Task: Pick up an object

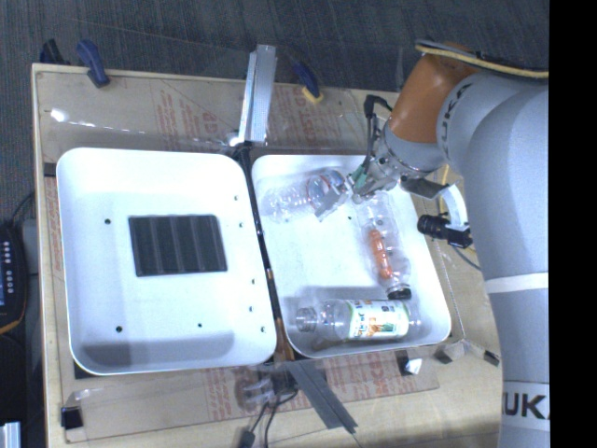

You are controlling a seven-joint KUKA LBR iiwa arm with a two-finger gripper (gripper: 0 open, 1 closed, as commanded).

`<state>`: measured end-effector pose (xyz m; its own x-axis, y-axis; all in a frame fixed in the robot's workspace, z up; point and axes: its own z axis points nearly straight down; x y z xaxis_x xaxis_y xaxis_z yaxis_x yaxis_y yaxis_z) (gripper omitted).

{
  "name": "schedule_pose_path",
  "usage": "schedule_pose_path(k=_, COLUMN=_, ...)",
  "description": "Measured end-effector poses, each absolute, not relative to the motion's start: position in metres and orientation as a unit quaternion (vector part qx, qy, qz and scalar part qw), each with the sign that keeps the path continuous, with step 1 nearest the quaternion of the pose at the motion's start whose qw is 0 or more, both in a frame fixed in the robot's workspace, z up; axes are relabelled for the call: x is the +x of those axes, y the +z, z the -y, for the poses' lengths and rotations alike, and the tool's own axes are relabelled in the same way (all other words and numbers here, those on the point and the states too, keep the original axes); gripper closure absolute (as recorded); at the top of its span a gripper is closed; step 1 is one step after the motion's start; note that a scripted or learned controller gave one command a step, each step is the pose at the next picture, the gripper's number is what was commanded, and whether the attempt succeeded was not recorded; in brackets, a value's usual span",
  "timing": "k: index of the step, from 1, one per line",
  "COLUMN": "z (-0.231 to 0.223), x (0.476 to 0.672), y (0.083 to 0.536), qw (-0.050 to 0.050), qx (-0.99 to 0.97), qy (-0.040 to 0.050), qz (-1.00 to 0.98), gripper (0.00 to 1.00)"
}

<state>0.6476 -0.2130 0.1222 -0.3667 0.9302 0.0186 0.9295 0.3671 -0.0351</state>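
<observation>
Camera view puts your tool (366,183) low over the far edge of the right bin (438,287), just beside a crumpled clear bottle (303,196) that lies along that bin's far wall. You cannot tell from this angle whether the tool is apart or together, and nothing shows between its tips, so don't count anything as held.

Taking the right bin as your landmark: an orange-filled bottle (382,248) lies lengthwise near its right wall, just below the tool, and a labelled bottle (359,319) lies across its near wall. The left bin (84,250), touching the right bin along their shared edge, carries a dark grille (177,245) in its floor.

Watch for these, as a judgement: the clear bottle is thin, crushed and see-through, so it may buckle or squirt sideways if the tool closes off its middle. The orange-filled bottle sits so near that a tip could land on it and nudge both. Rounded bottles lying flat will roll toward the wall if pushed, not pinched
</observation>
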Motion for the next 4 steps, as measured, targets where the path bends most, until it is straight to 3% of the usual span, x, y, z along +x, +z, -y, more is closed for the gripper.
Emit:
schedule_pose_path(k=2, z=0.217, x=0.646, y=0.112, qw=0.02, qx=-0.502, qy=0.0102, qz=0.865, gripper=0.0)
schedule_pose_path(k=3, z=0.226, x=0.642, y=0.094, qw=0.023, qx=-0.351, qy=0.0128, qz=0.936, gripper=0.0)
schedule_pose_path(k=4, z=0.217, x=0.638, y=0.113, qw=0.011, qx=-0.441, qy=0.0056, qz=0.898, gripper=0.0)
